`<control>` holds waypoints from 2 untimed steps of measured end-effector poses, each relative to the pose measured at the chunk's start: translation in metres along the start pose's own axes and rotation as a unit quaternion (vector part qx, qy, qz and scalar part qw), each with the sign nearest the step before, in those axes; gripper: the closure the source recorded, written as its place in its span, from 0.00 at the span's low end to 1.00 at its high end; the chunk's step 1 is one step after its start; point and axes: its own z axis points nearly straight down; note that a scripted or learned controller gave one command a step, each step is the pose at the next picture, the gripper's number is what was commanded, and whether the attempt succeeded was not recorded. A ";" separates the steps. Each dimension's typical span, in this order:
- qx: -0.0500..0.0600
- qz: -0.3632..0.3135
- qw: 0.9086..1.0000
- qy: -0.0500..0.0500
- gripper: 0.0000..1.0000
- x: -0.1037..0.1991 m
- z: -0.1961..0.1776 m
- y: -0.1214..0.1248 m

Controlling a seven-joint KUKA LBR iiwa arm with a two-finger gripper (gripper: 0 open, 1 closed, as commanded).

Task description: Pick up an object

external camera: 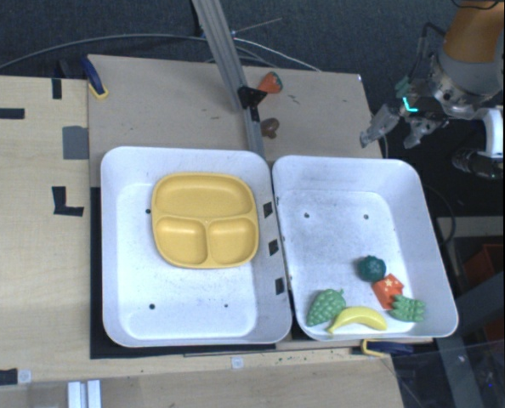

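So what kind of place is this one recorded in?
Likely a robot lab test bench: two white bins on a taped board, toy food such as a plastic banana and grapes, and the arm's hand hanging beyond the right bin.

The right bin serves as landmark: in its near right corner cluster a yellow banana, green grapes, a dark teal ball, an orange-red piece and a green piece. Left of it, the left bin holds a yellow divided plate. Beyond its far right corner hangs the gripper, fingers spread, nothing between them
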 end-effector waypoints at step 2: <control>0.002 0.000 1.000 0.000 0.00 0.008 0.107 -0.007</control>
